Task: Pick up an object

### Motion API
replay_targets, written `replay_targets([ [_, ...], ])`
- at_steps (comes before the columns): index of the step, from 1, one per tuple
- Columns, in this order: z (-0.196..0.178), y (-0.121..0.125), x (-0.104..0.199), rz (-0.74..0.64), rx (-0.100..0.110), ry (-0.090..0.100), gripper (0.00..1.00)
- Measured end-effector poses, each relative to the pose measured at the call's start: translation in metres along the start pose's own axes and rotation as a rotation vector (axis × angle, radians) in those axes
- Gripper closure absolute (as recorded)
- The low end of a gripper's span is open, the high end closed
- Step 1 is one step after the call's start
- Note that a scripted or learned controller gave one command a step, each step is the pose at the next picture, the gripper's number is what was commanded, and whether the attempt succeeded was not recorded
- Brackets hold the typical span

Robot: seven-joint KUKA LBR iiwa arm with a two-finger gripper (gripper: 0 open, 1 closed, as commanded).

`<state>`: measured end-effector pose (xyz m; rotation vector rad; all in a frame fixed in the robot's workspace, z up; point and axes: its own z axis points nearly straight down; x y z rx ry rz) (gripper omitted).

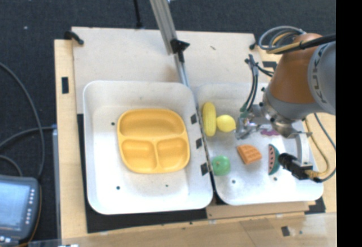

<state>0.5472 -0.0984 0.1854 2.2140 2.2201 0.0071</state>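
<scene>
You saw gripper (247,129) low over right bin (257,198), just beside lemon (225,123), above orange wedge (248,154). Finger spread: cannot tell. Yellow tray (153,140) sat in left bin (102,99).

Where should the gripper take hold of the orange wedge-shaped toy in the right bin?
Probably across the middle of the orange wedge, coming straight down. It lies flat and apart from the watermelon slice and green toy, leaving finger room on both sides.
</scene>
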Motion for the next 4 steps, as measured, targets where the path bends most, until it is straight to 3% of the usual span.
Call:
replay_targets([
  [1, -0.048, 0.002, -0.001, -0.001, 0.000, 0.000, 1.00],
  [4, -0.063, -0.020, 0.159, -0.004, 0.009, 0.003, 1.00],
])
